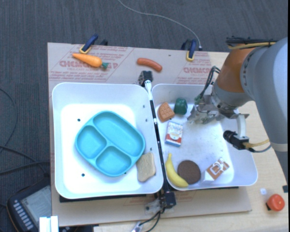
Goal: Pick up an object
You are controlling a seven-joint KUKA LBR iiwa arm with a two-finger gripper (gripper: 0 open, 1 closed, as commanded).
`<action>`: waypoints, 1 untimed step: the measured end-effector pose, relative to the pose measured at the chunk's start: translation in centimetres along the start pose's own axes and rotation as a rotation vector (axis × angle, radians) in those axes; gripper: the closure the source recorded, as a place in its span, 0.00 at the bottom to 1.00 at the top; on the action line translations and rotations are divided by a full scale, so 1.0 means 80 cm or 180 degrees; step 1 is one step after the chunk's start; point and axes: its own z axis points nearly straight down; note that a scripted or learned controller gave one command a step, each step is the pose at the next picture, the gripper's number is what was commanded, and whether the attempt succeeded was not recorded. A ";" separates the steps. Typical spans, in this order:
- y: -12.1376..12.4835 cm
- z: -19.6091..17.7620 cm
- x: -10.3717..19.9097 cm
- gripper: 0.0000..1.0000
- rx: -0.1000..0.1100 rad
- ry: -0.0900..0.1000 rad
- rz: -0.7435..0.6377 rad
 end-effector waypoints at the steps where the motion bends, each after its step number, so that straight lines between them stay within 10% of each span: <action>1: 0.000 0.000 0.000 0.00 0.0001 -0.0001 -0.0001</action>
